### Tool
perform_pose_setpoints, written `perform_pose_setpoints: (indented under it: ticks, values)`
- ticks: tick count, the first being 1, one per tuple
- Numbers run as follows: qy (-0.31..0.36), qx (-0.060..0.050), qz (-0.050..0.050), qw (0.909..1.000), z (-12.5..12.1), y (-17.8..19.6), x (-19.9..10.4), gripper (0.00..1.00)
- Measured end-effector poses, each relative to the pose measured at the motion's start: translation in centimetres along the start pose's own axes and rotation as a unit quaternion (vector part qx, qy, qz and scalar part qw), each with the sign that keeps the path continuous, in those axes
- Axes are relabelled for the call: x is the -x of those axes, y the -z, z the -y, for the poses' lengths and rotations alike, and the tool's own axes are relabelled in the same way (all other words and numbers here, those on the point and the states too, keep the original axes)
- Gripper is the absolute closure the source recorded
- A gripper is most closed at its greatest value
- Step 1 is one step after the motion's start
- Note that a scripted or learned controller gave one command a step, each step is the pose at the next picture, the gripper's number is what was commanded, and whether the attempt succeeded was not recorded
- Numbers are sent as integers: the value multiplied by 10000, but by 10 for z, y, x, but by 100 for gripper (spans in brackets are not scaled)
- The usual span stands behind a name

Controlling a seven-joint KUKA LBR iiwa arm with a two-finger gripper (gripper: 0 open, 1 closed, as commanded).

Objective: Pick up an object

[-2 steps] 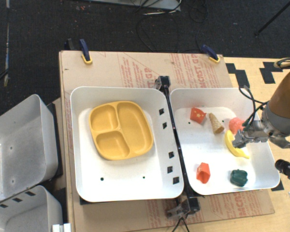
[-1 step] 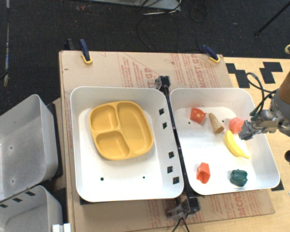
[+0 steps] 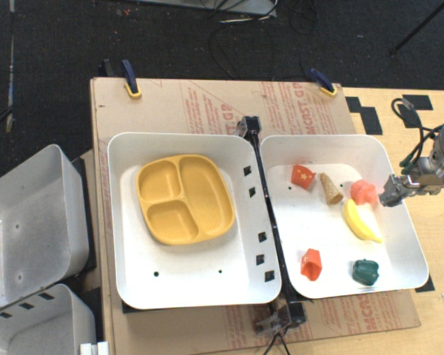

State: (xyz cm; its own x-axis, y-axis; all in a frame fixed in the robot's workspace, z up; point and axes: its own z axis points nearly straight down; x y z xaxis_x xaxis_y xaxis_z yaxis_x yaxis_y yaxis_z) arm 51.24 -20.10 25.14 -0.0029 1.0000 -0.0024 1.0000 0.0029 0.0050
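Observation:
The right bin [image 3: 399, 250] holds several small toys: a red block with a yellow mark [image 3: 303, 176], a tan cone [image 3: 331, 188], a pink lump [image 3: 364, 191], a yellow banana [image 3: 360, 222], a red-orange piece [image 3: 311, 264] and a dark green pepper [image 3: 365, 271]. My gripper [image 3: 394, 191] is at the bin's right rim, just right of the pink lump and above the banana's end. Its tip looks dark and small. Nothing can be seen between its fingers.
The left bin [image 3: 126, 220] carries a yellow three-compartment plate [image 3: 185, 198]. A black divider with clips [image 3: 266, 220] runs between the bins. Grey-white tubs [image 3: 29, 220] stand off the bench at the left. Cables hang near the arm at the right edge.

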Motion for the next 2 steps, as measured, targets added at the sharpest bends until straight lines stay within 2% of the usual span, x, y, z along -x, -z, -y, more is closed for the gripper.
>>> perform_pose_setpoints:
  ticks: [1,2]
  values:
    - [5,2,0,10000,-2,51,0,100]
    - [20,-15,-11,10000,-22,51,-51,100]
